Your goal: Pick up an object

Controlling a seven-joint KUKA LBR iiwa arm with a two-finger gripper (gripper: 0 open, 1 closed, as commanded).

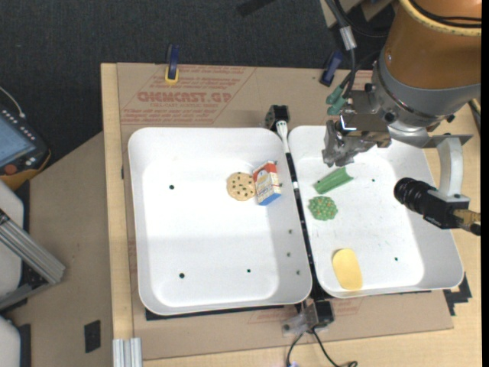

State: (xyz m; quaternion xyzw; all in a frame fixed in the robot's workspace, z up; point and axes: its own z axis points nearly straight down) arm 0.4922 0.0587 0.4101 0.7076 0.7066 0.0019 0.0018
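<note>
1. We see the gripper (337,157) low over the far part of the right bin (435,270), near the wall it shares with the left bin (153,281).
2. Just below the fingertips, toward the near edge, a stick-shaped piece (333,180) lies tilted on the bin floor; we cannot tell whether they touch.
3. Nearer still from the fingers sits a round bumpy item (323,208), just beside the stick.
4. Well nearer, an oval piece (347,268) lies by the near wall.
5. Left of the fingers, across the shared wall, a small carton (267,184) stands touching a cookie (241,186) on its left.
</note>
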